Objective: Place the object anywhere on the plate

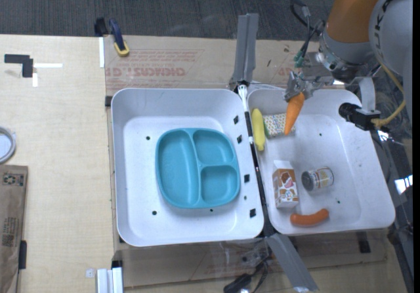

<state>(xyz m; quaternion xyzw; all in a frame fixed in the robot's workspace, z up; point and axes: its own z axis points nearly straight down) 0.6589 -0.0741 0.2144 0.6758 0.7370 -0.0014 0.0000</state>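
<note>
Above the right bin, hand pinching carrot by its top, carrot hanging below.

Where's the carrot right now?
The carrot hangs nearly upright between the fingers of the gripper, over the back of the right bin, just right of the banana and well clear of the blue plate.

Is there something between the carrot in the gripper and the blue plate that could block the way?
The gripper holds the carrot over the right bin. Between it and the plate stand the bins' adjoining walls and the banana beside them; lifted, the carrot should clear both.
</note>
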